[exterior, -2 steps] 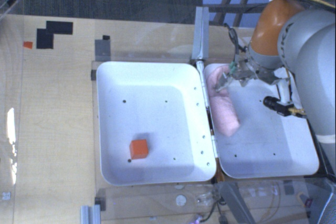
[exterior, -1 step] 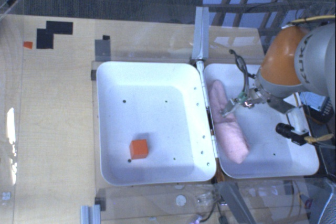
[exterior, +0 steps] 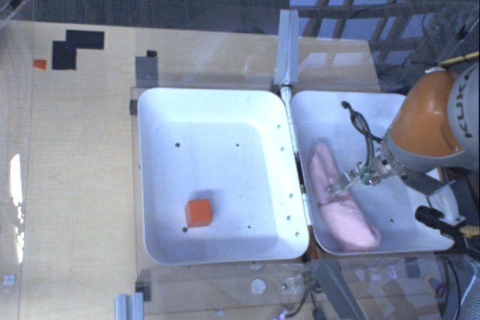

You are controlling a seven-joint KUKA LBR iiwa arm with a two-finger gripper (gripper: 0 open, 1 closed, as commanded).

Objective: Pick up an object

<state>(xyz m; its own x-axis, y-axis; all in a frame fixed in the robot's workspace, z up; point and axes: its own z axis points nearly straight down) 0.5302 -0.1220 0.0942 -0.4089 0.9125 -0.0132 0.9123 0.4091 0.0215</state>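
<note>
Reaching in from the right, the arm (exterior: 427, 124) places the gripper (exterior: 346, 185) low in the right bin (exterior: 397, 236), at the pink plush object (exterior: 337, 206). Finger state: cannot tell. An orange cube (exterior: 199, 213) lies in the left bin (exterior: 210, 109).

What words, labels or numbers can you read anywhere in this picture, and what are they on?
"KU": white letters on the grey arm at the right edge, cut off by the frame.
Nothing readable on the orange block, the pink object, the bins or the black shapes on the bench.
</note>
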